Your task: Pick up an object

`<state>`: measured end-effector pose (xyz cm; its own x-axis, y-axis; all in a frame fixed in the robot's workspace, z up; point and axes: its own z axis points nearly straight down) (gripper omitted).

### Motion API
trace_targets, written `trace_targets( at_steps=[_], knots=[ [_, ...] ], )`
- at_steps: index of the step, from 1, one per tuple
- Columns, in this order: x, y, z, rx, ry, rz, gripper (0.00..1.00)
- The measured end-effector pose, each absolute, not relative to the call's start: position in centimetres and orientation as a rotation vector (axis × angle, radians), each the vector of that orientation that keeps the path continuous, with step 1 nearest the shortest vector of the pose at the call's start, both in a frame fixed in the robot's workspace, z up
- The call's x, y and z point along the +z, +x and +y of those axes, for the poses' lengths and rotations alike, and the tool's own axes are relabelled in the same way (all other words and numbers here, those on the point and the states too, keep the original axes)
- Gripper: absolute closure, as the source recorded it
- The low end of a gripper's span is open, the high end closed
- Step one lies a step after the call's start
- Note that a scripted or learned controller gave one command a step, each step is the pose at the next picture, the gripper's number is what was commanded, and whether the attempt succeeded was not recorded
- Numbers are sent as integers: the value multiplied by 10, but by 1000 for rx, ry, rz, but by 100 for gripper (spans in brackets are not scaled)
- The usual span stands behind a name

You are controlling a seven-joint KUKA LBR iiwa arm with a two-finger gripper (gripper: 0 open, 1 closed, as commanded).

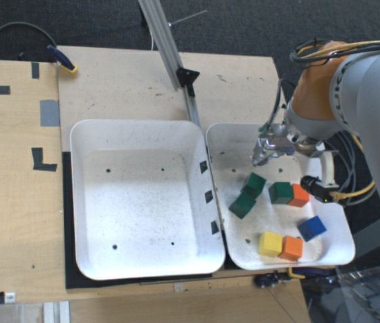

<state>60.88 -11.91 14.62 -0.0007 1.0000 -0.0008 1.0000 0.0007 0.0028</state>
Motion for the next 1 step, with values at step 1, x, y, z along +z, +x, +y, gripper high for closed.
trace_targets(
  at_steps=[1],
  knots=[
    [193, 616, -114, 4, 2216, 2222, 100]
  ],
)
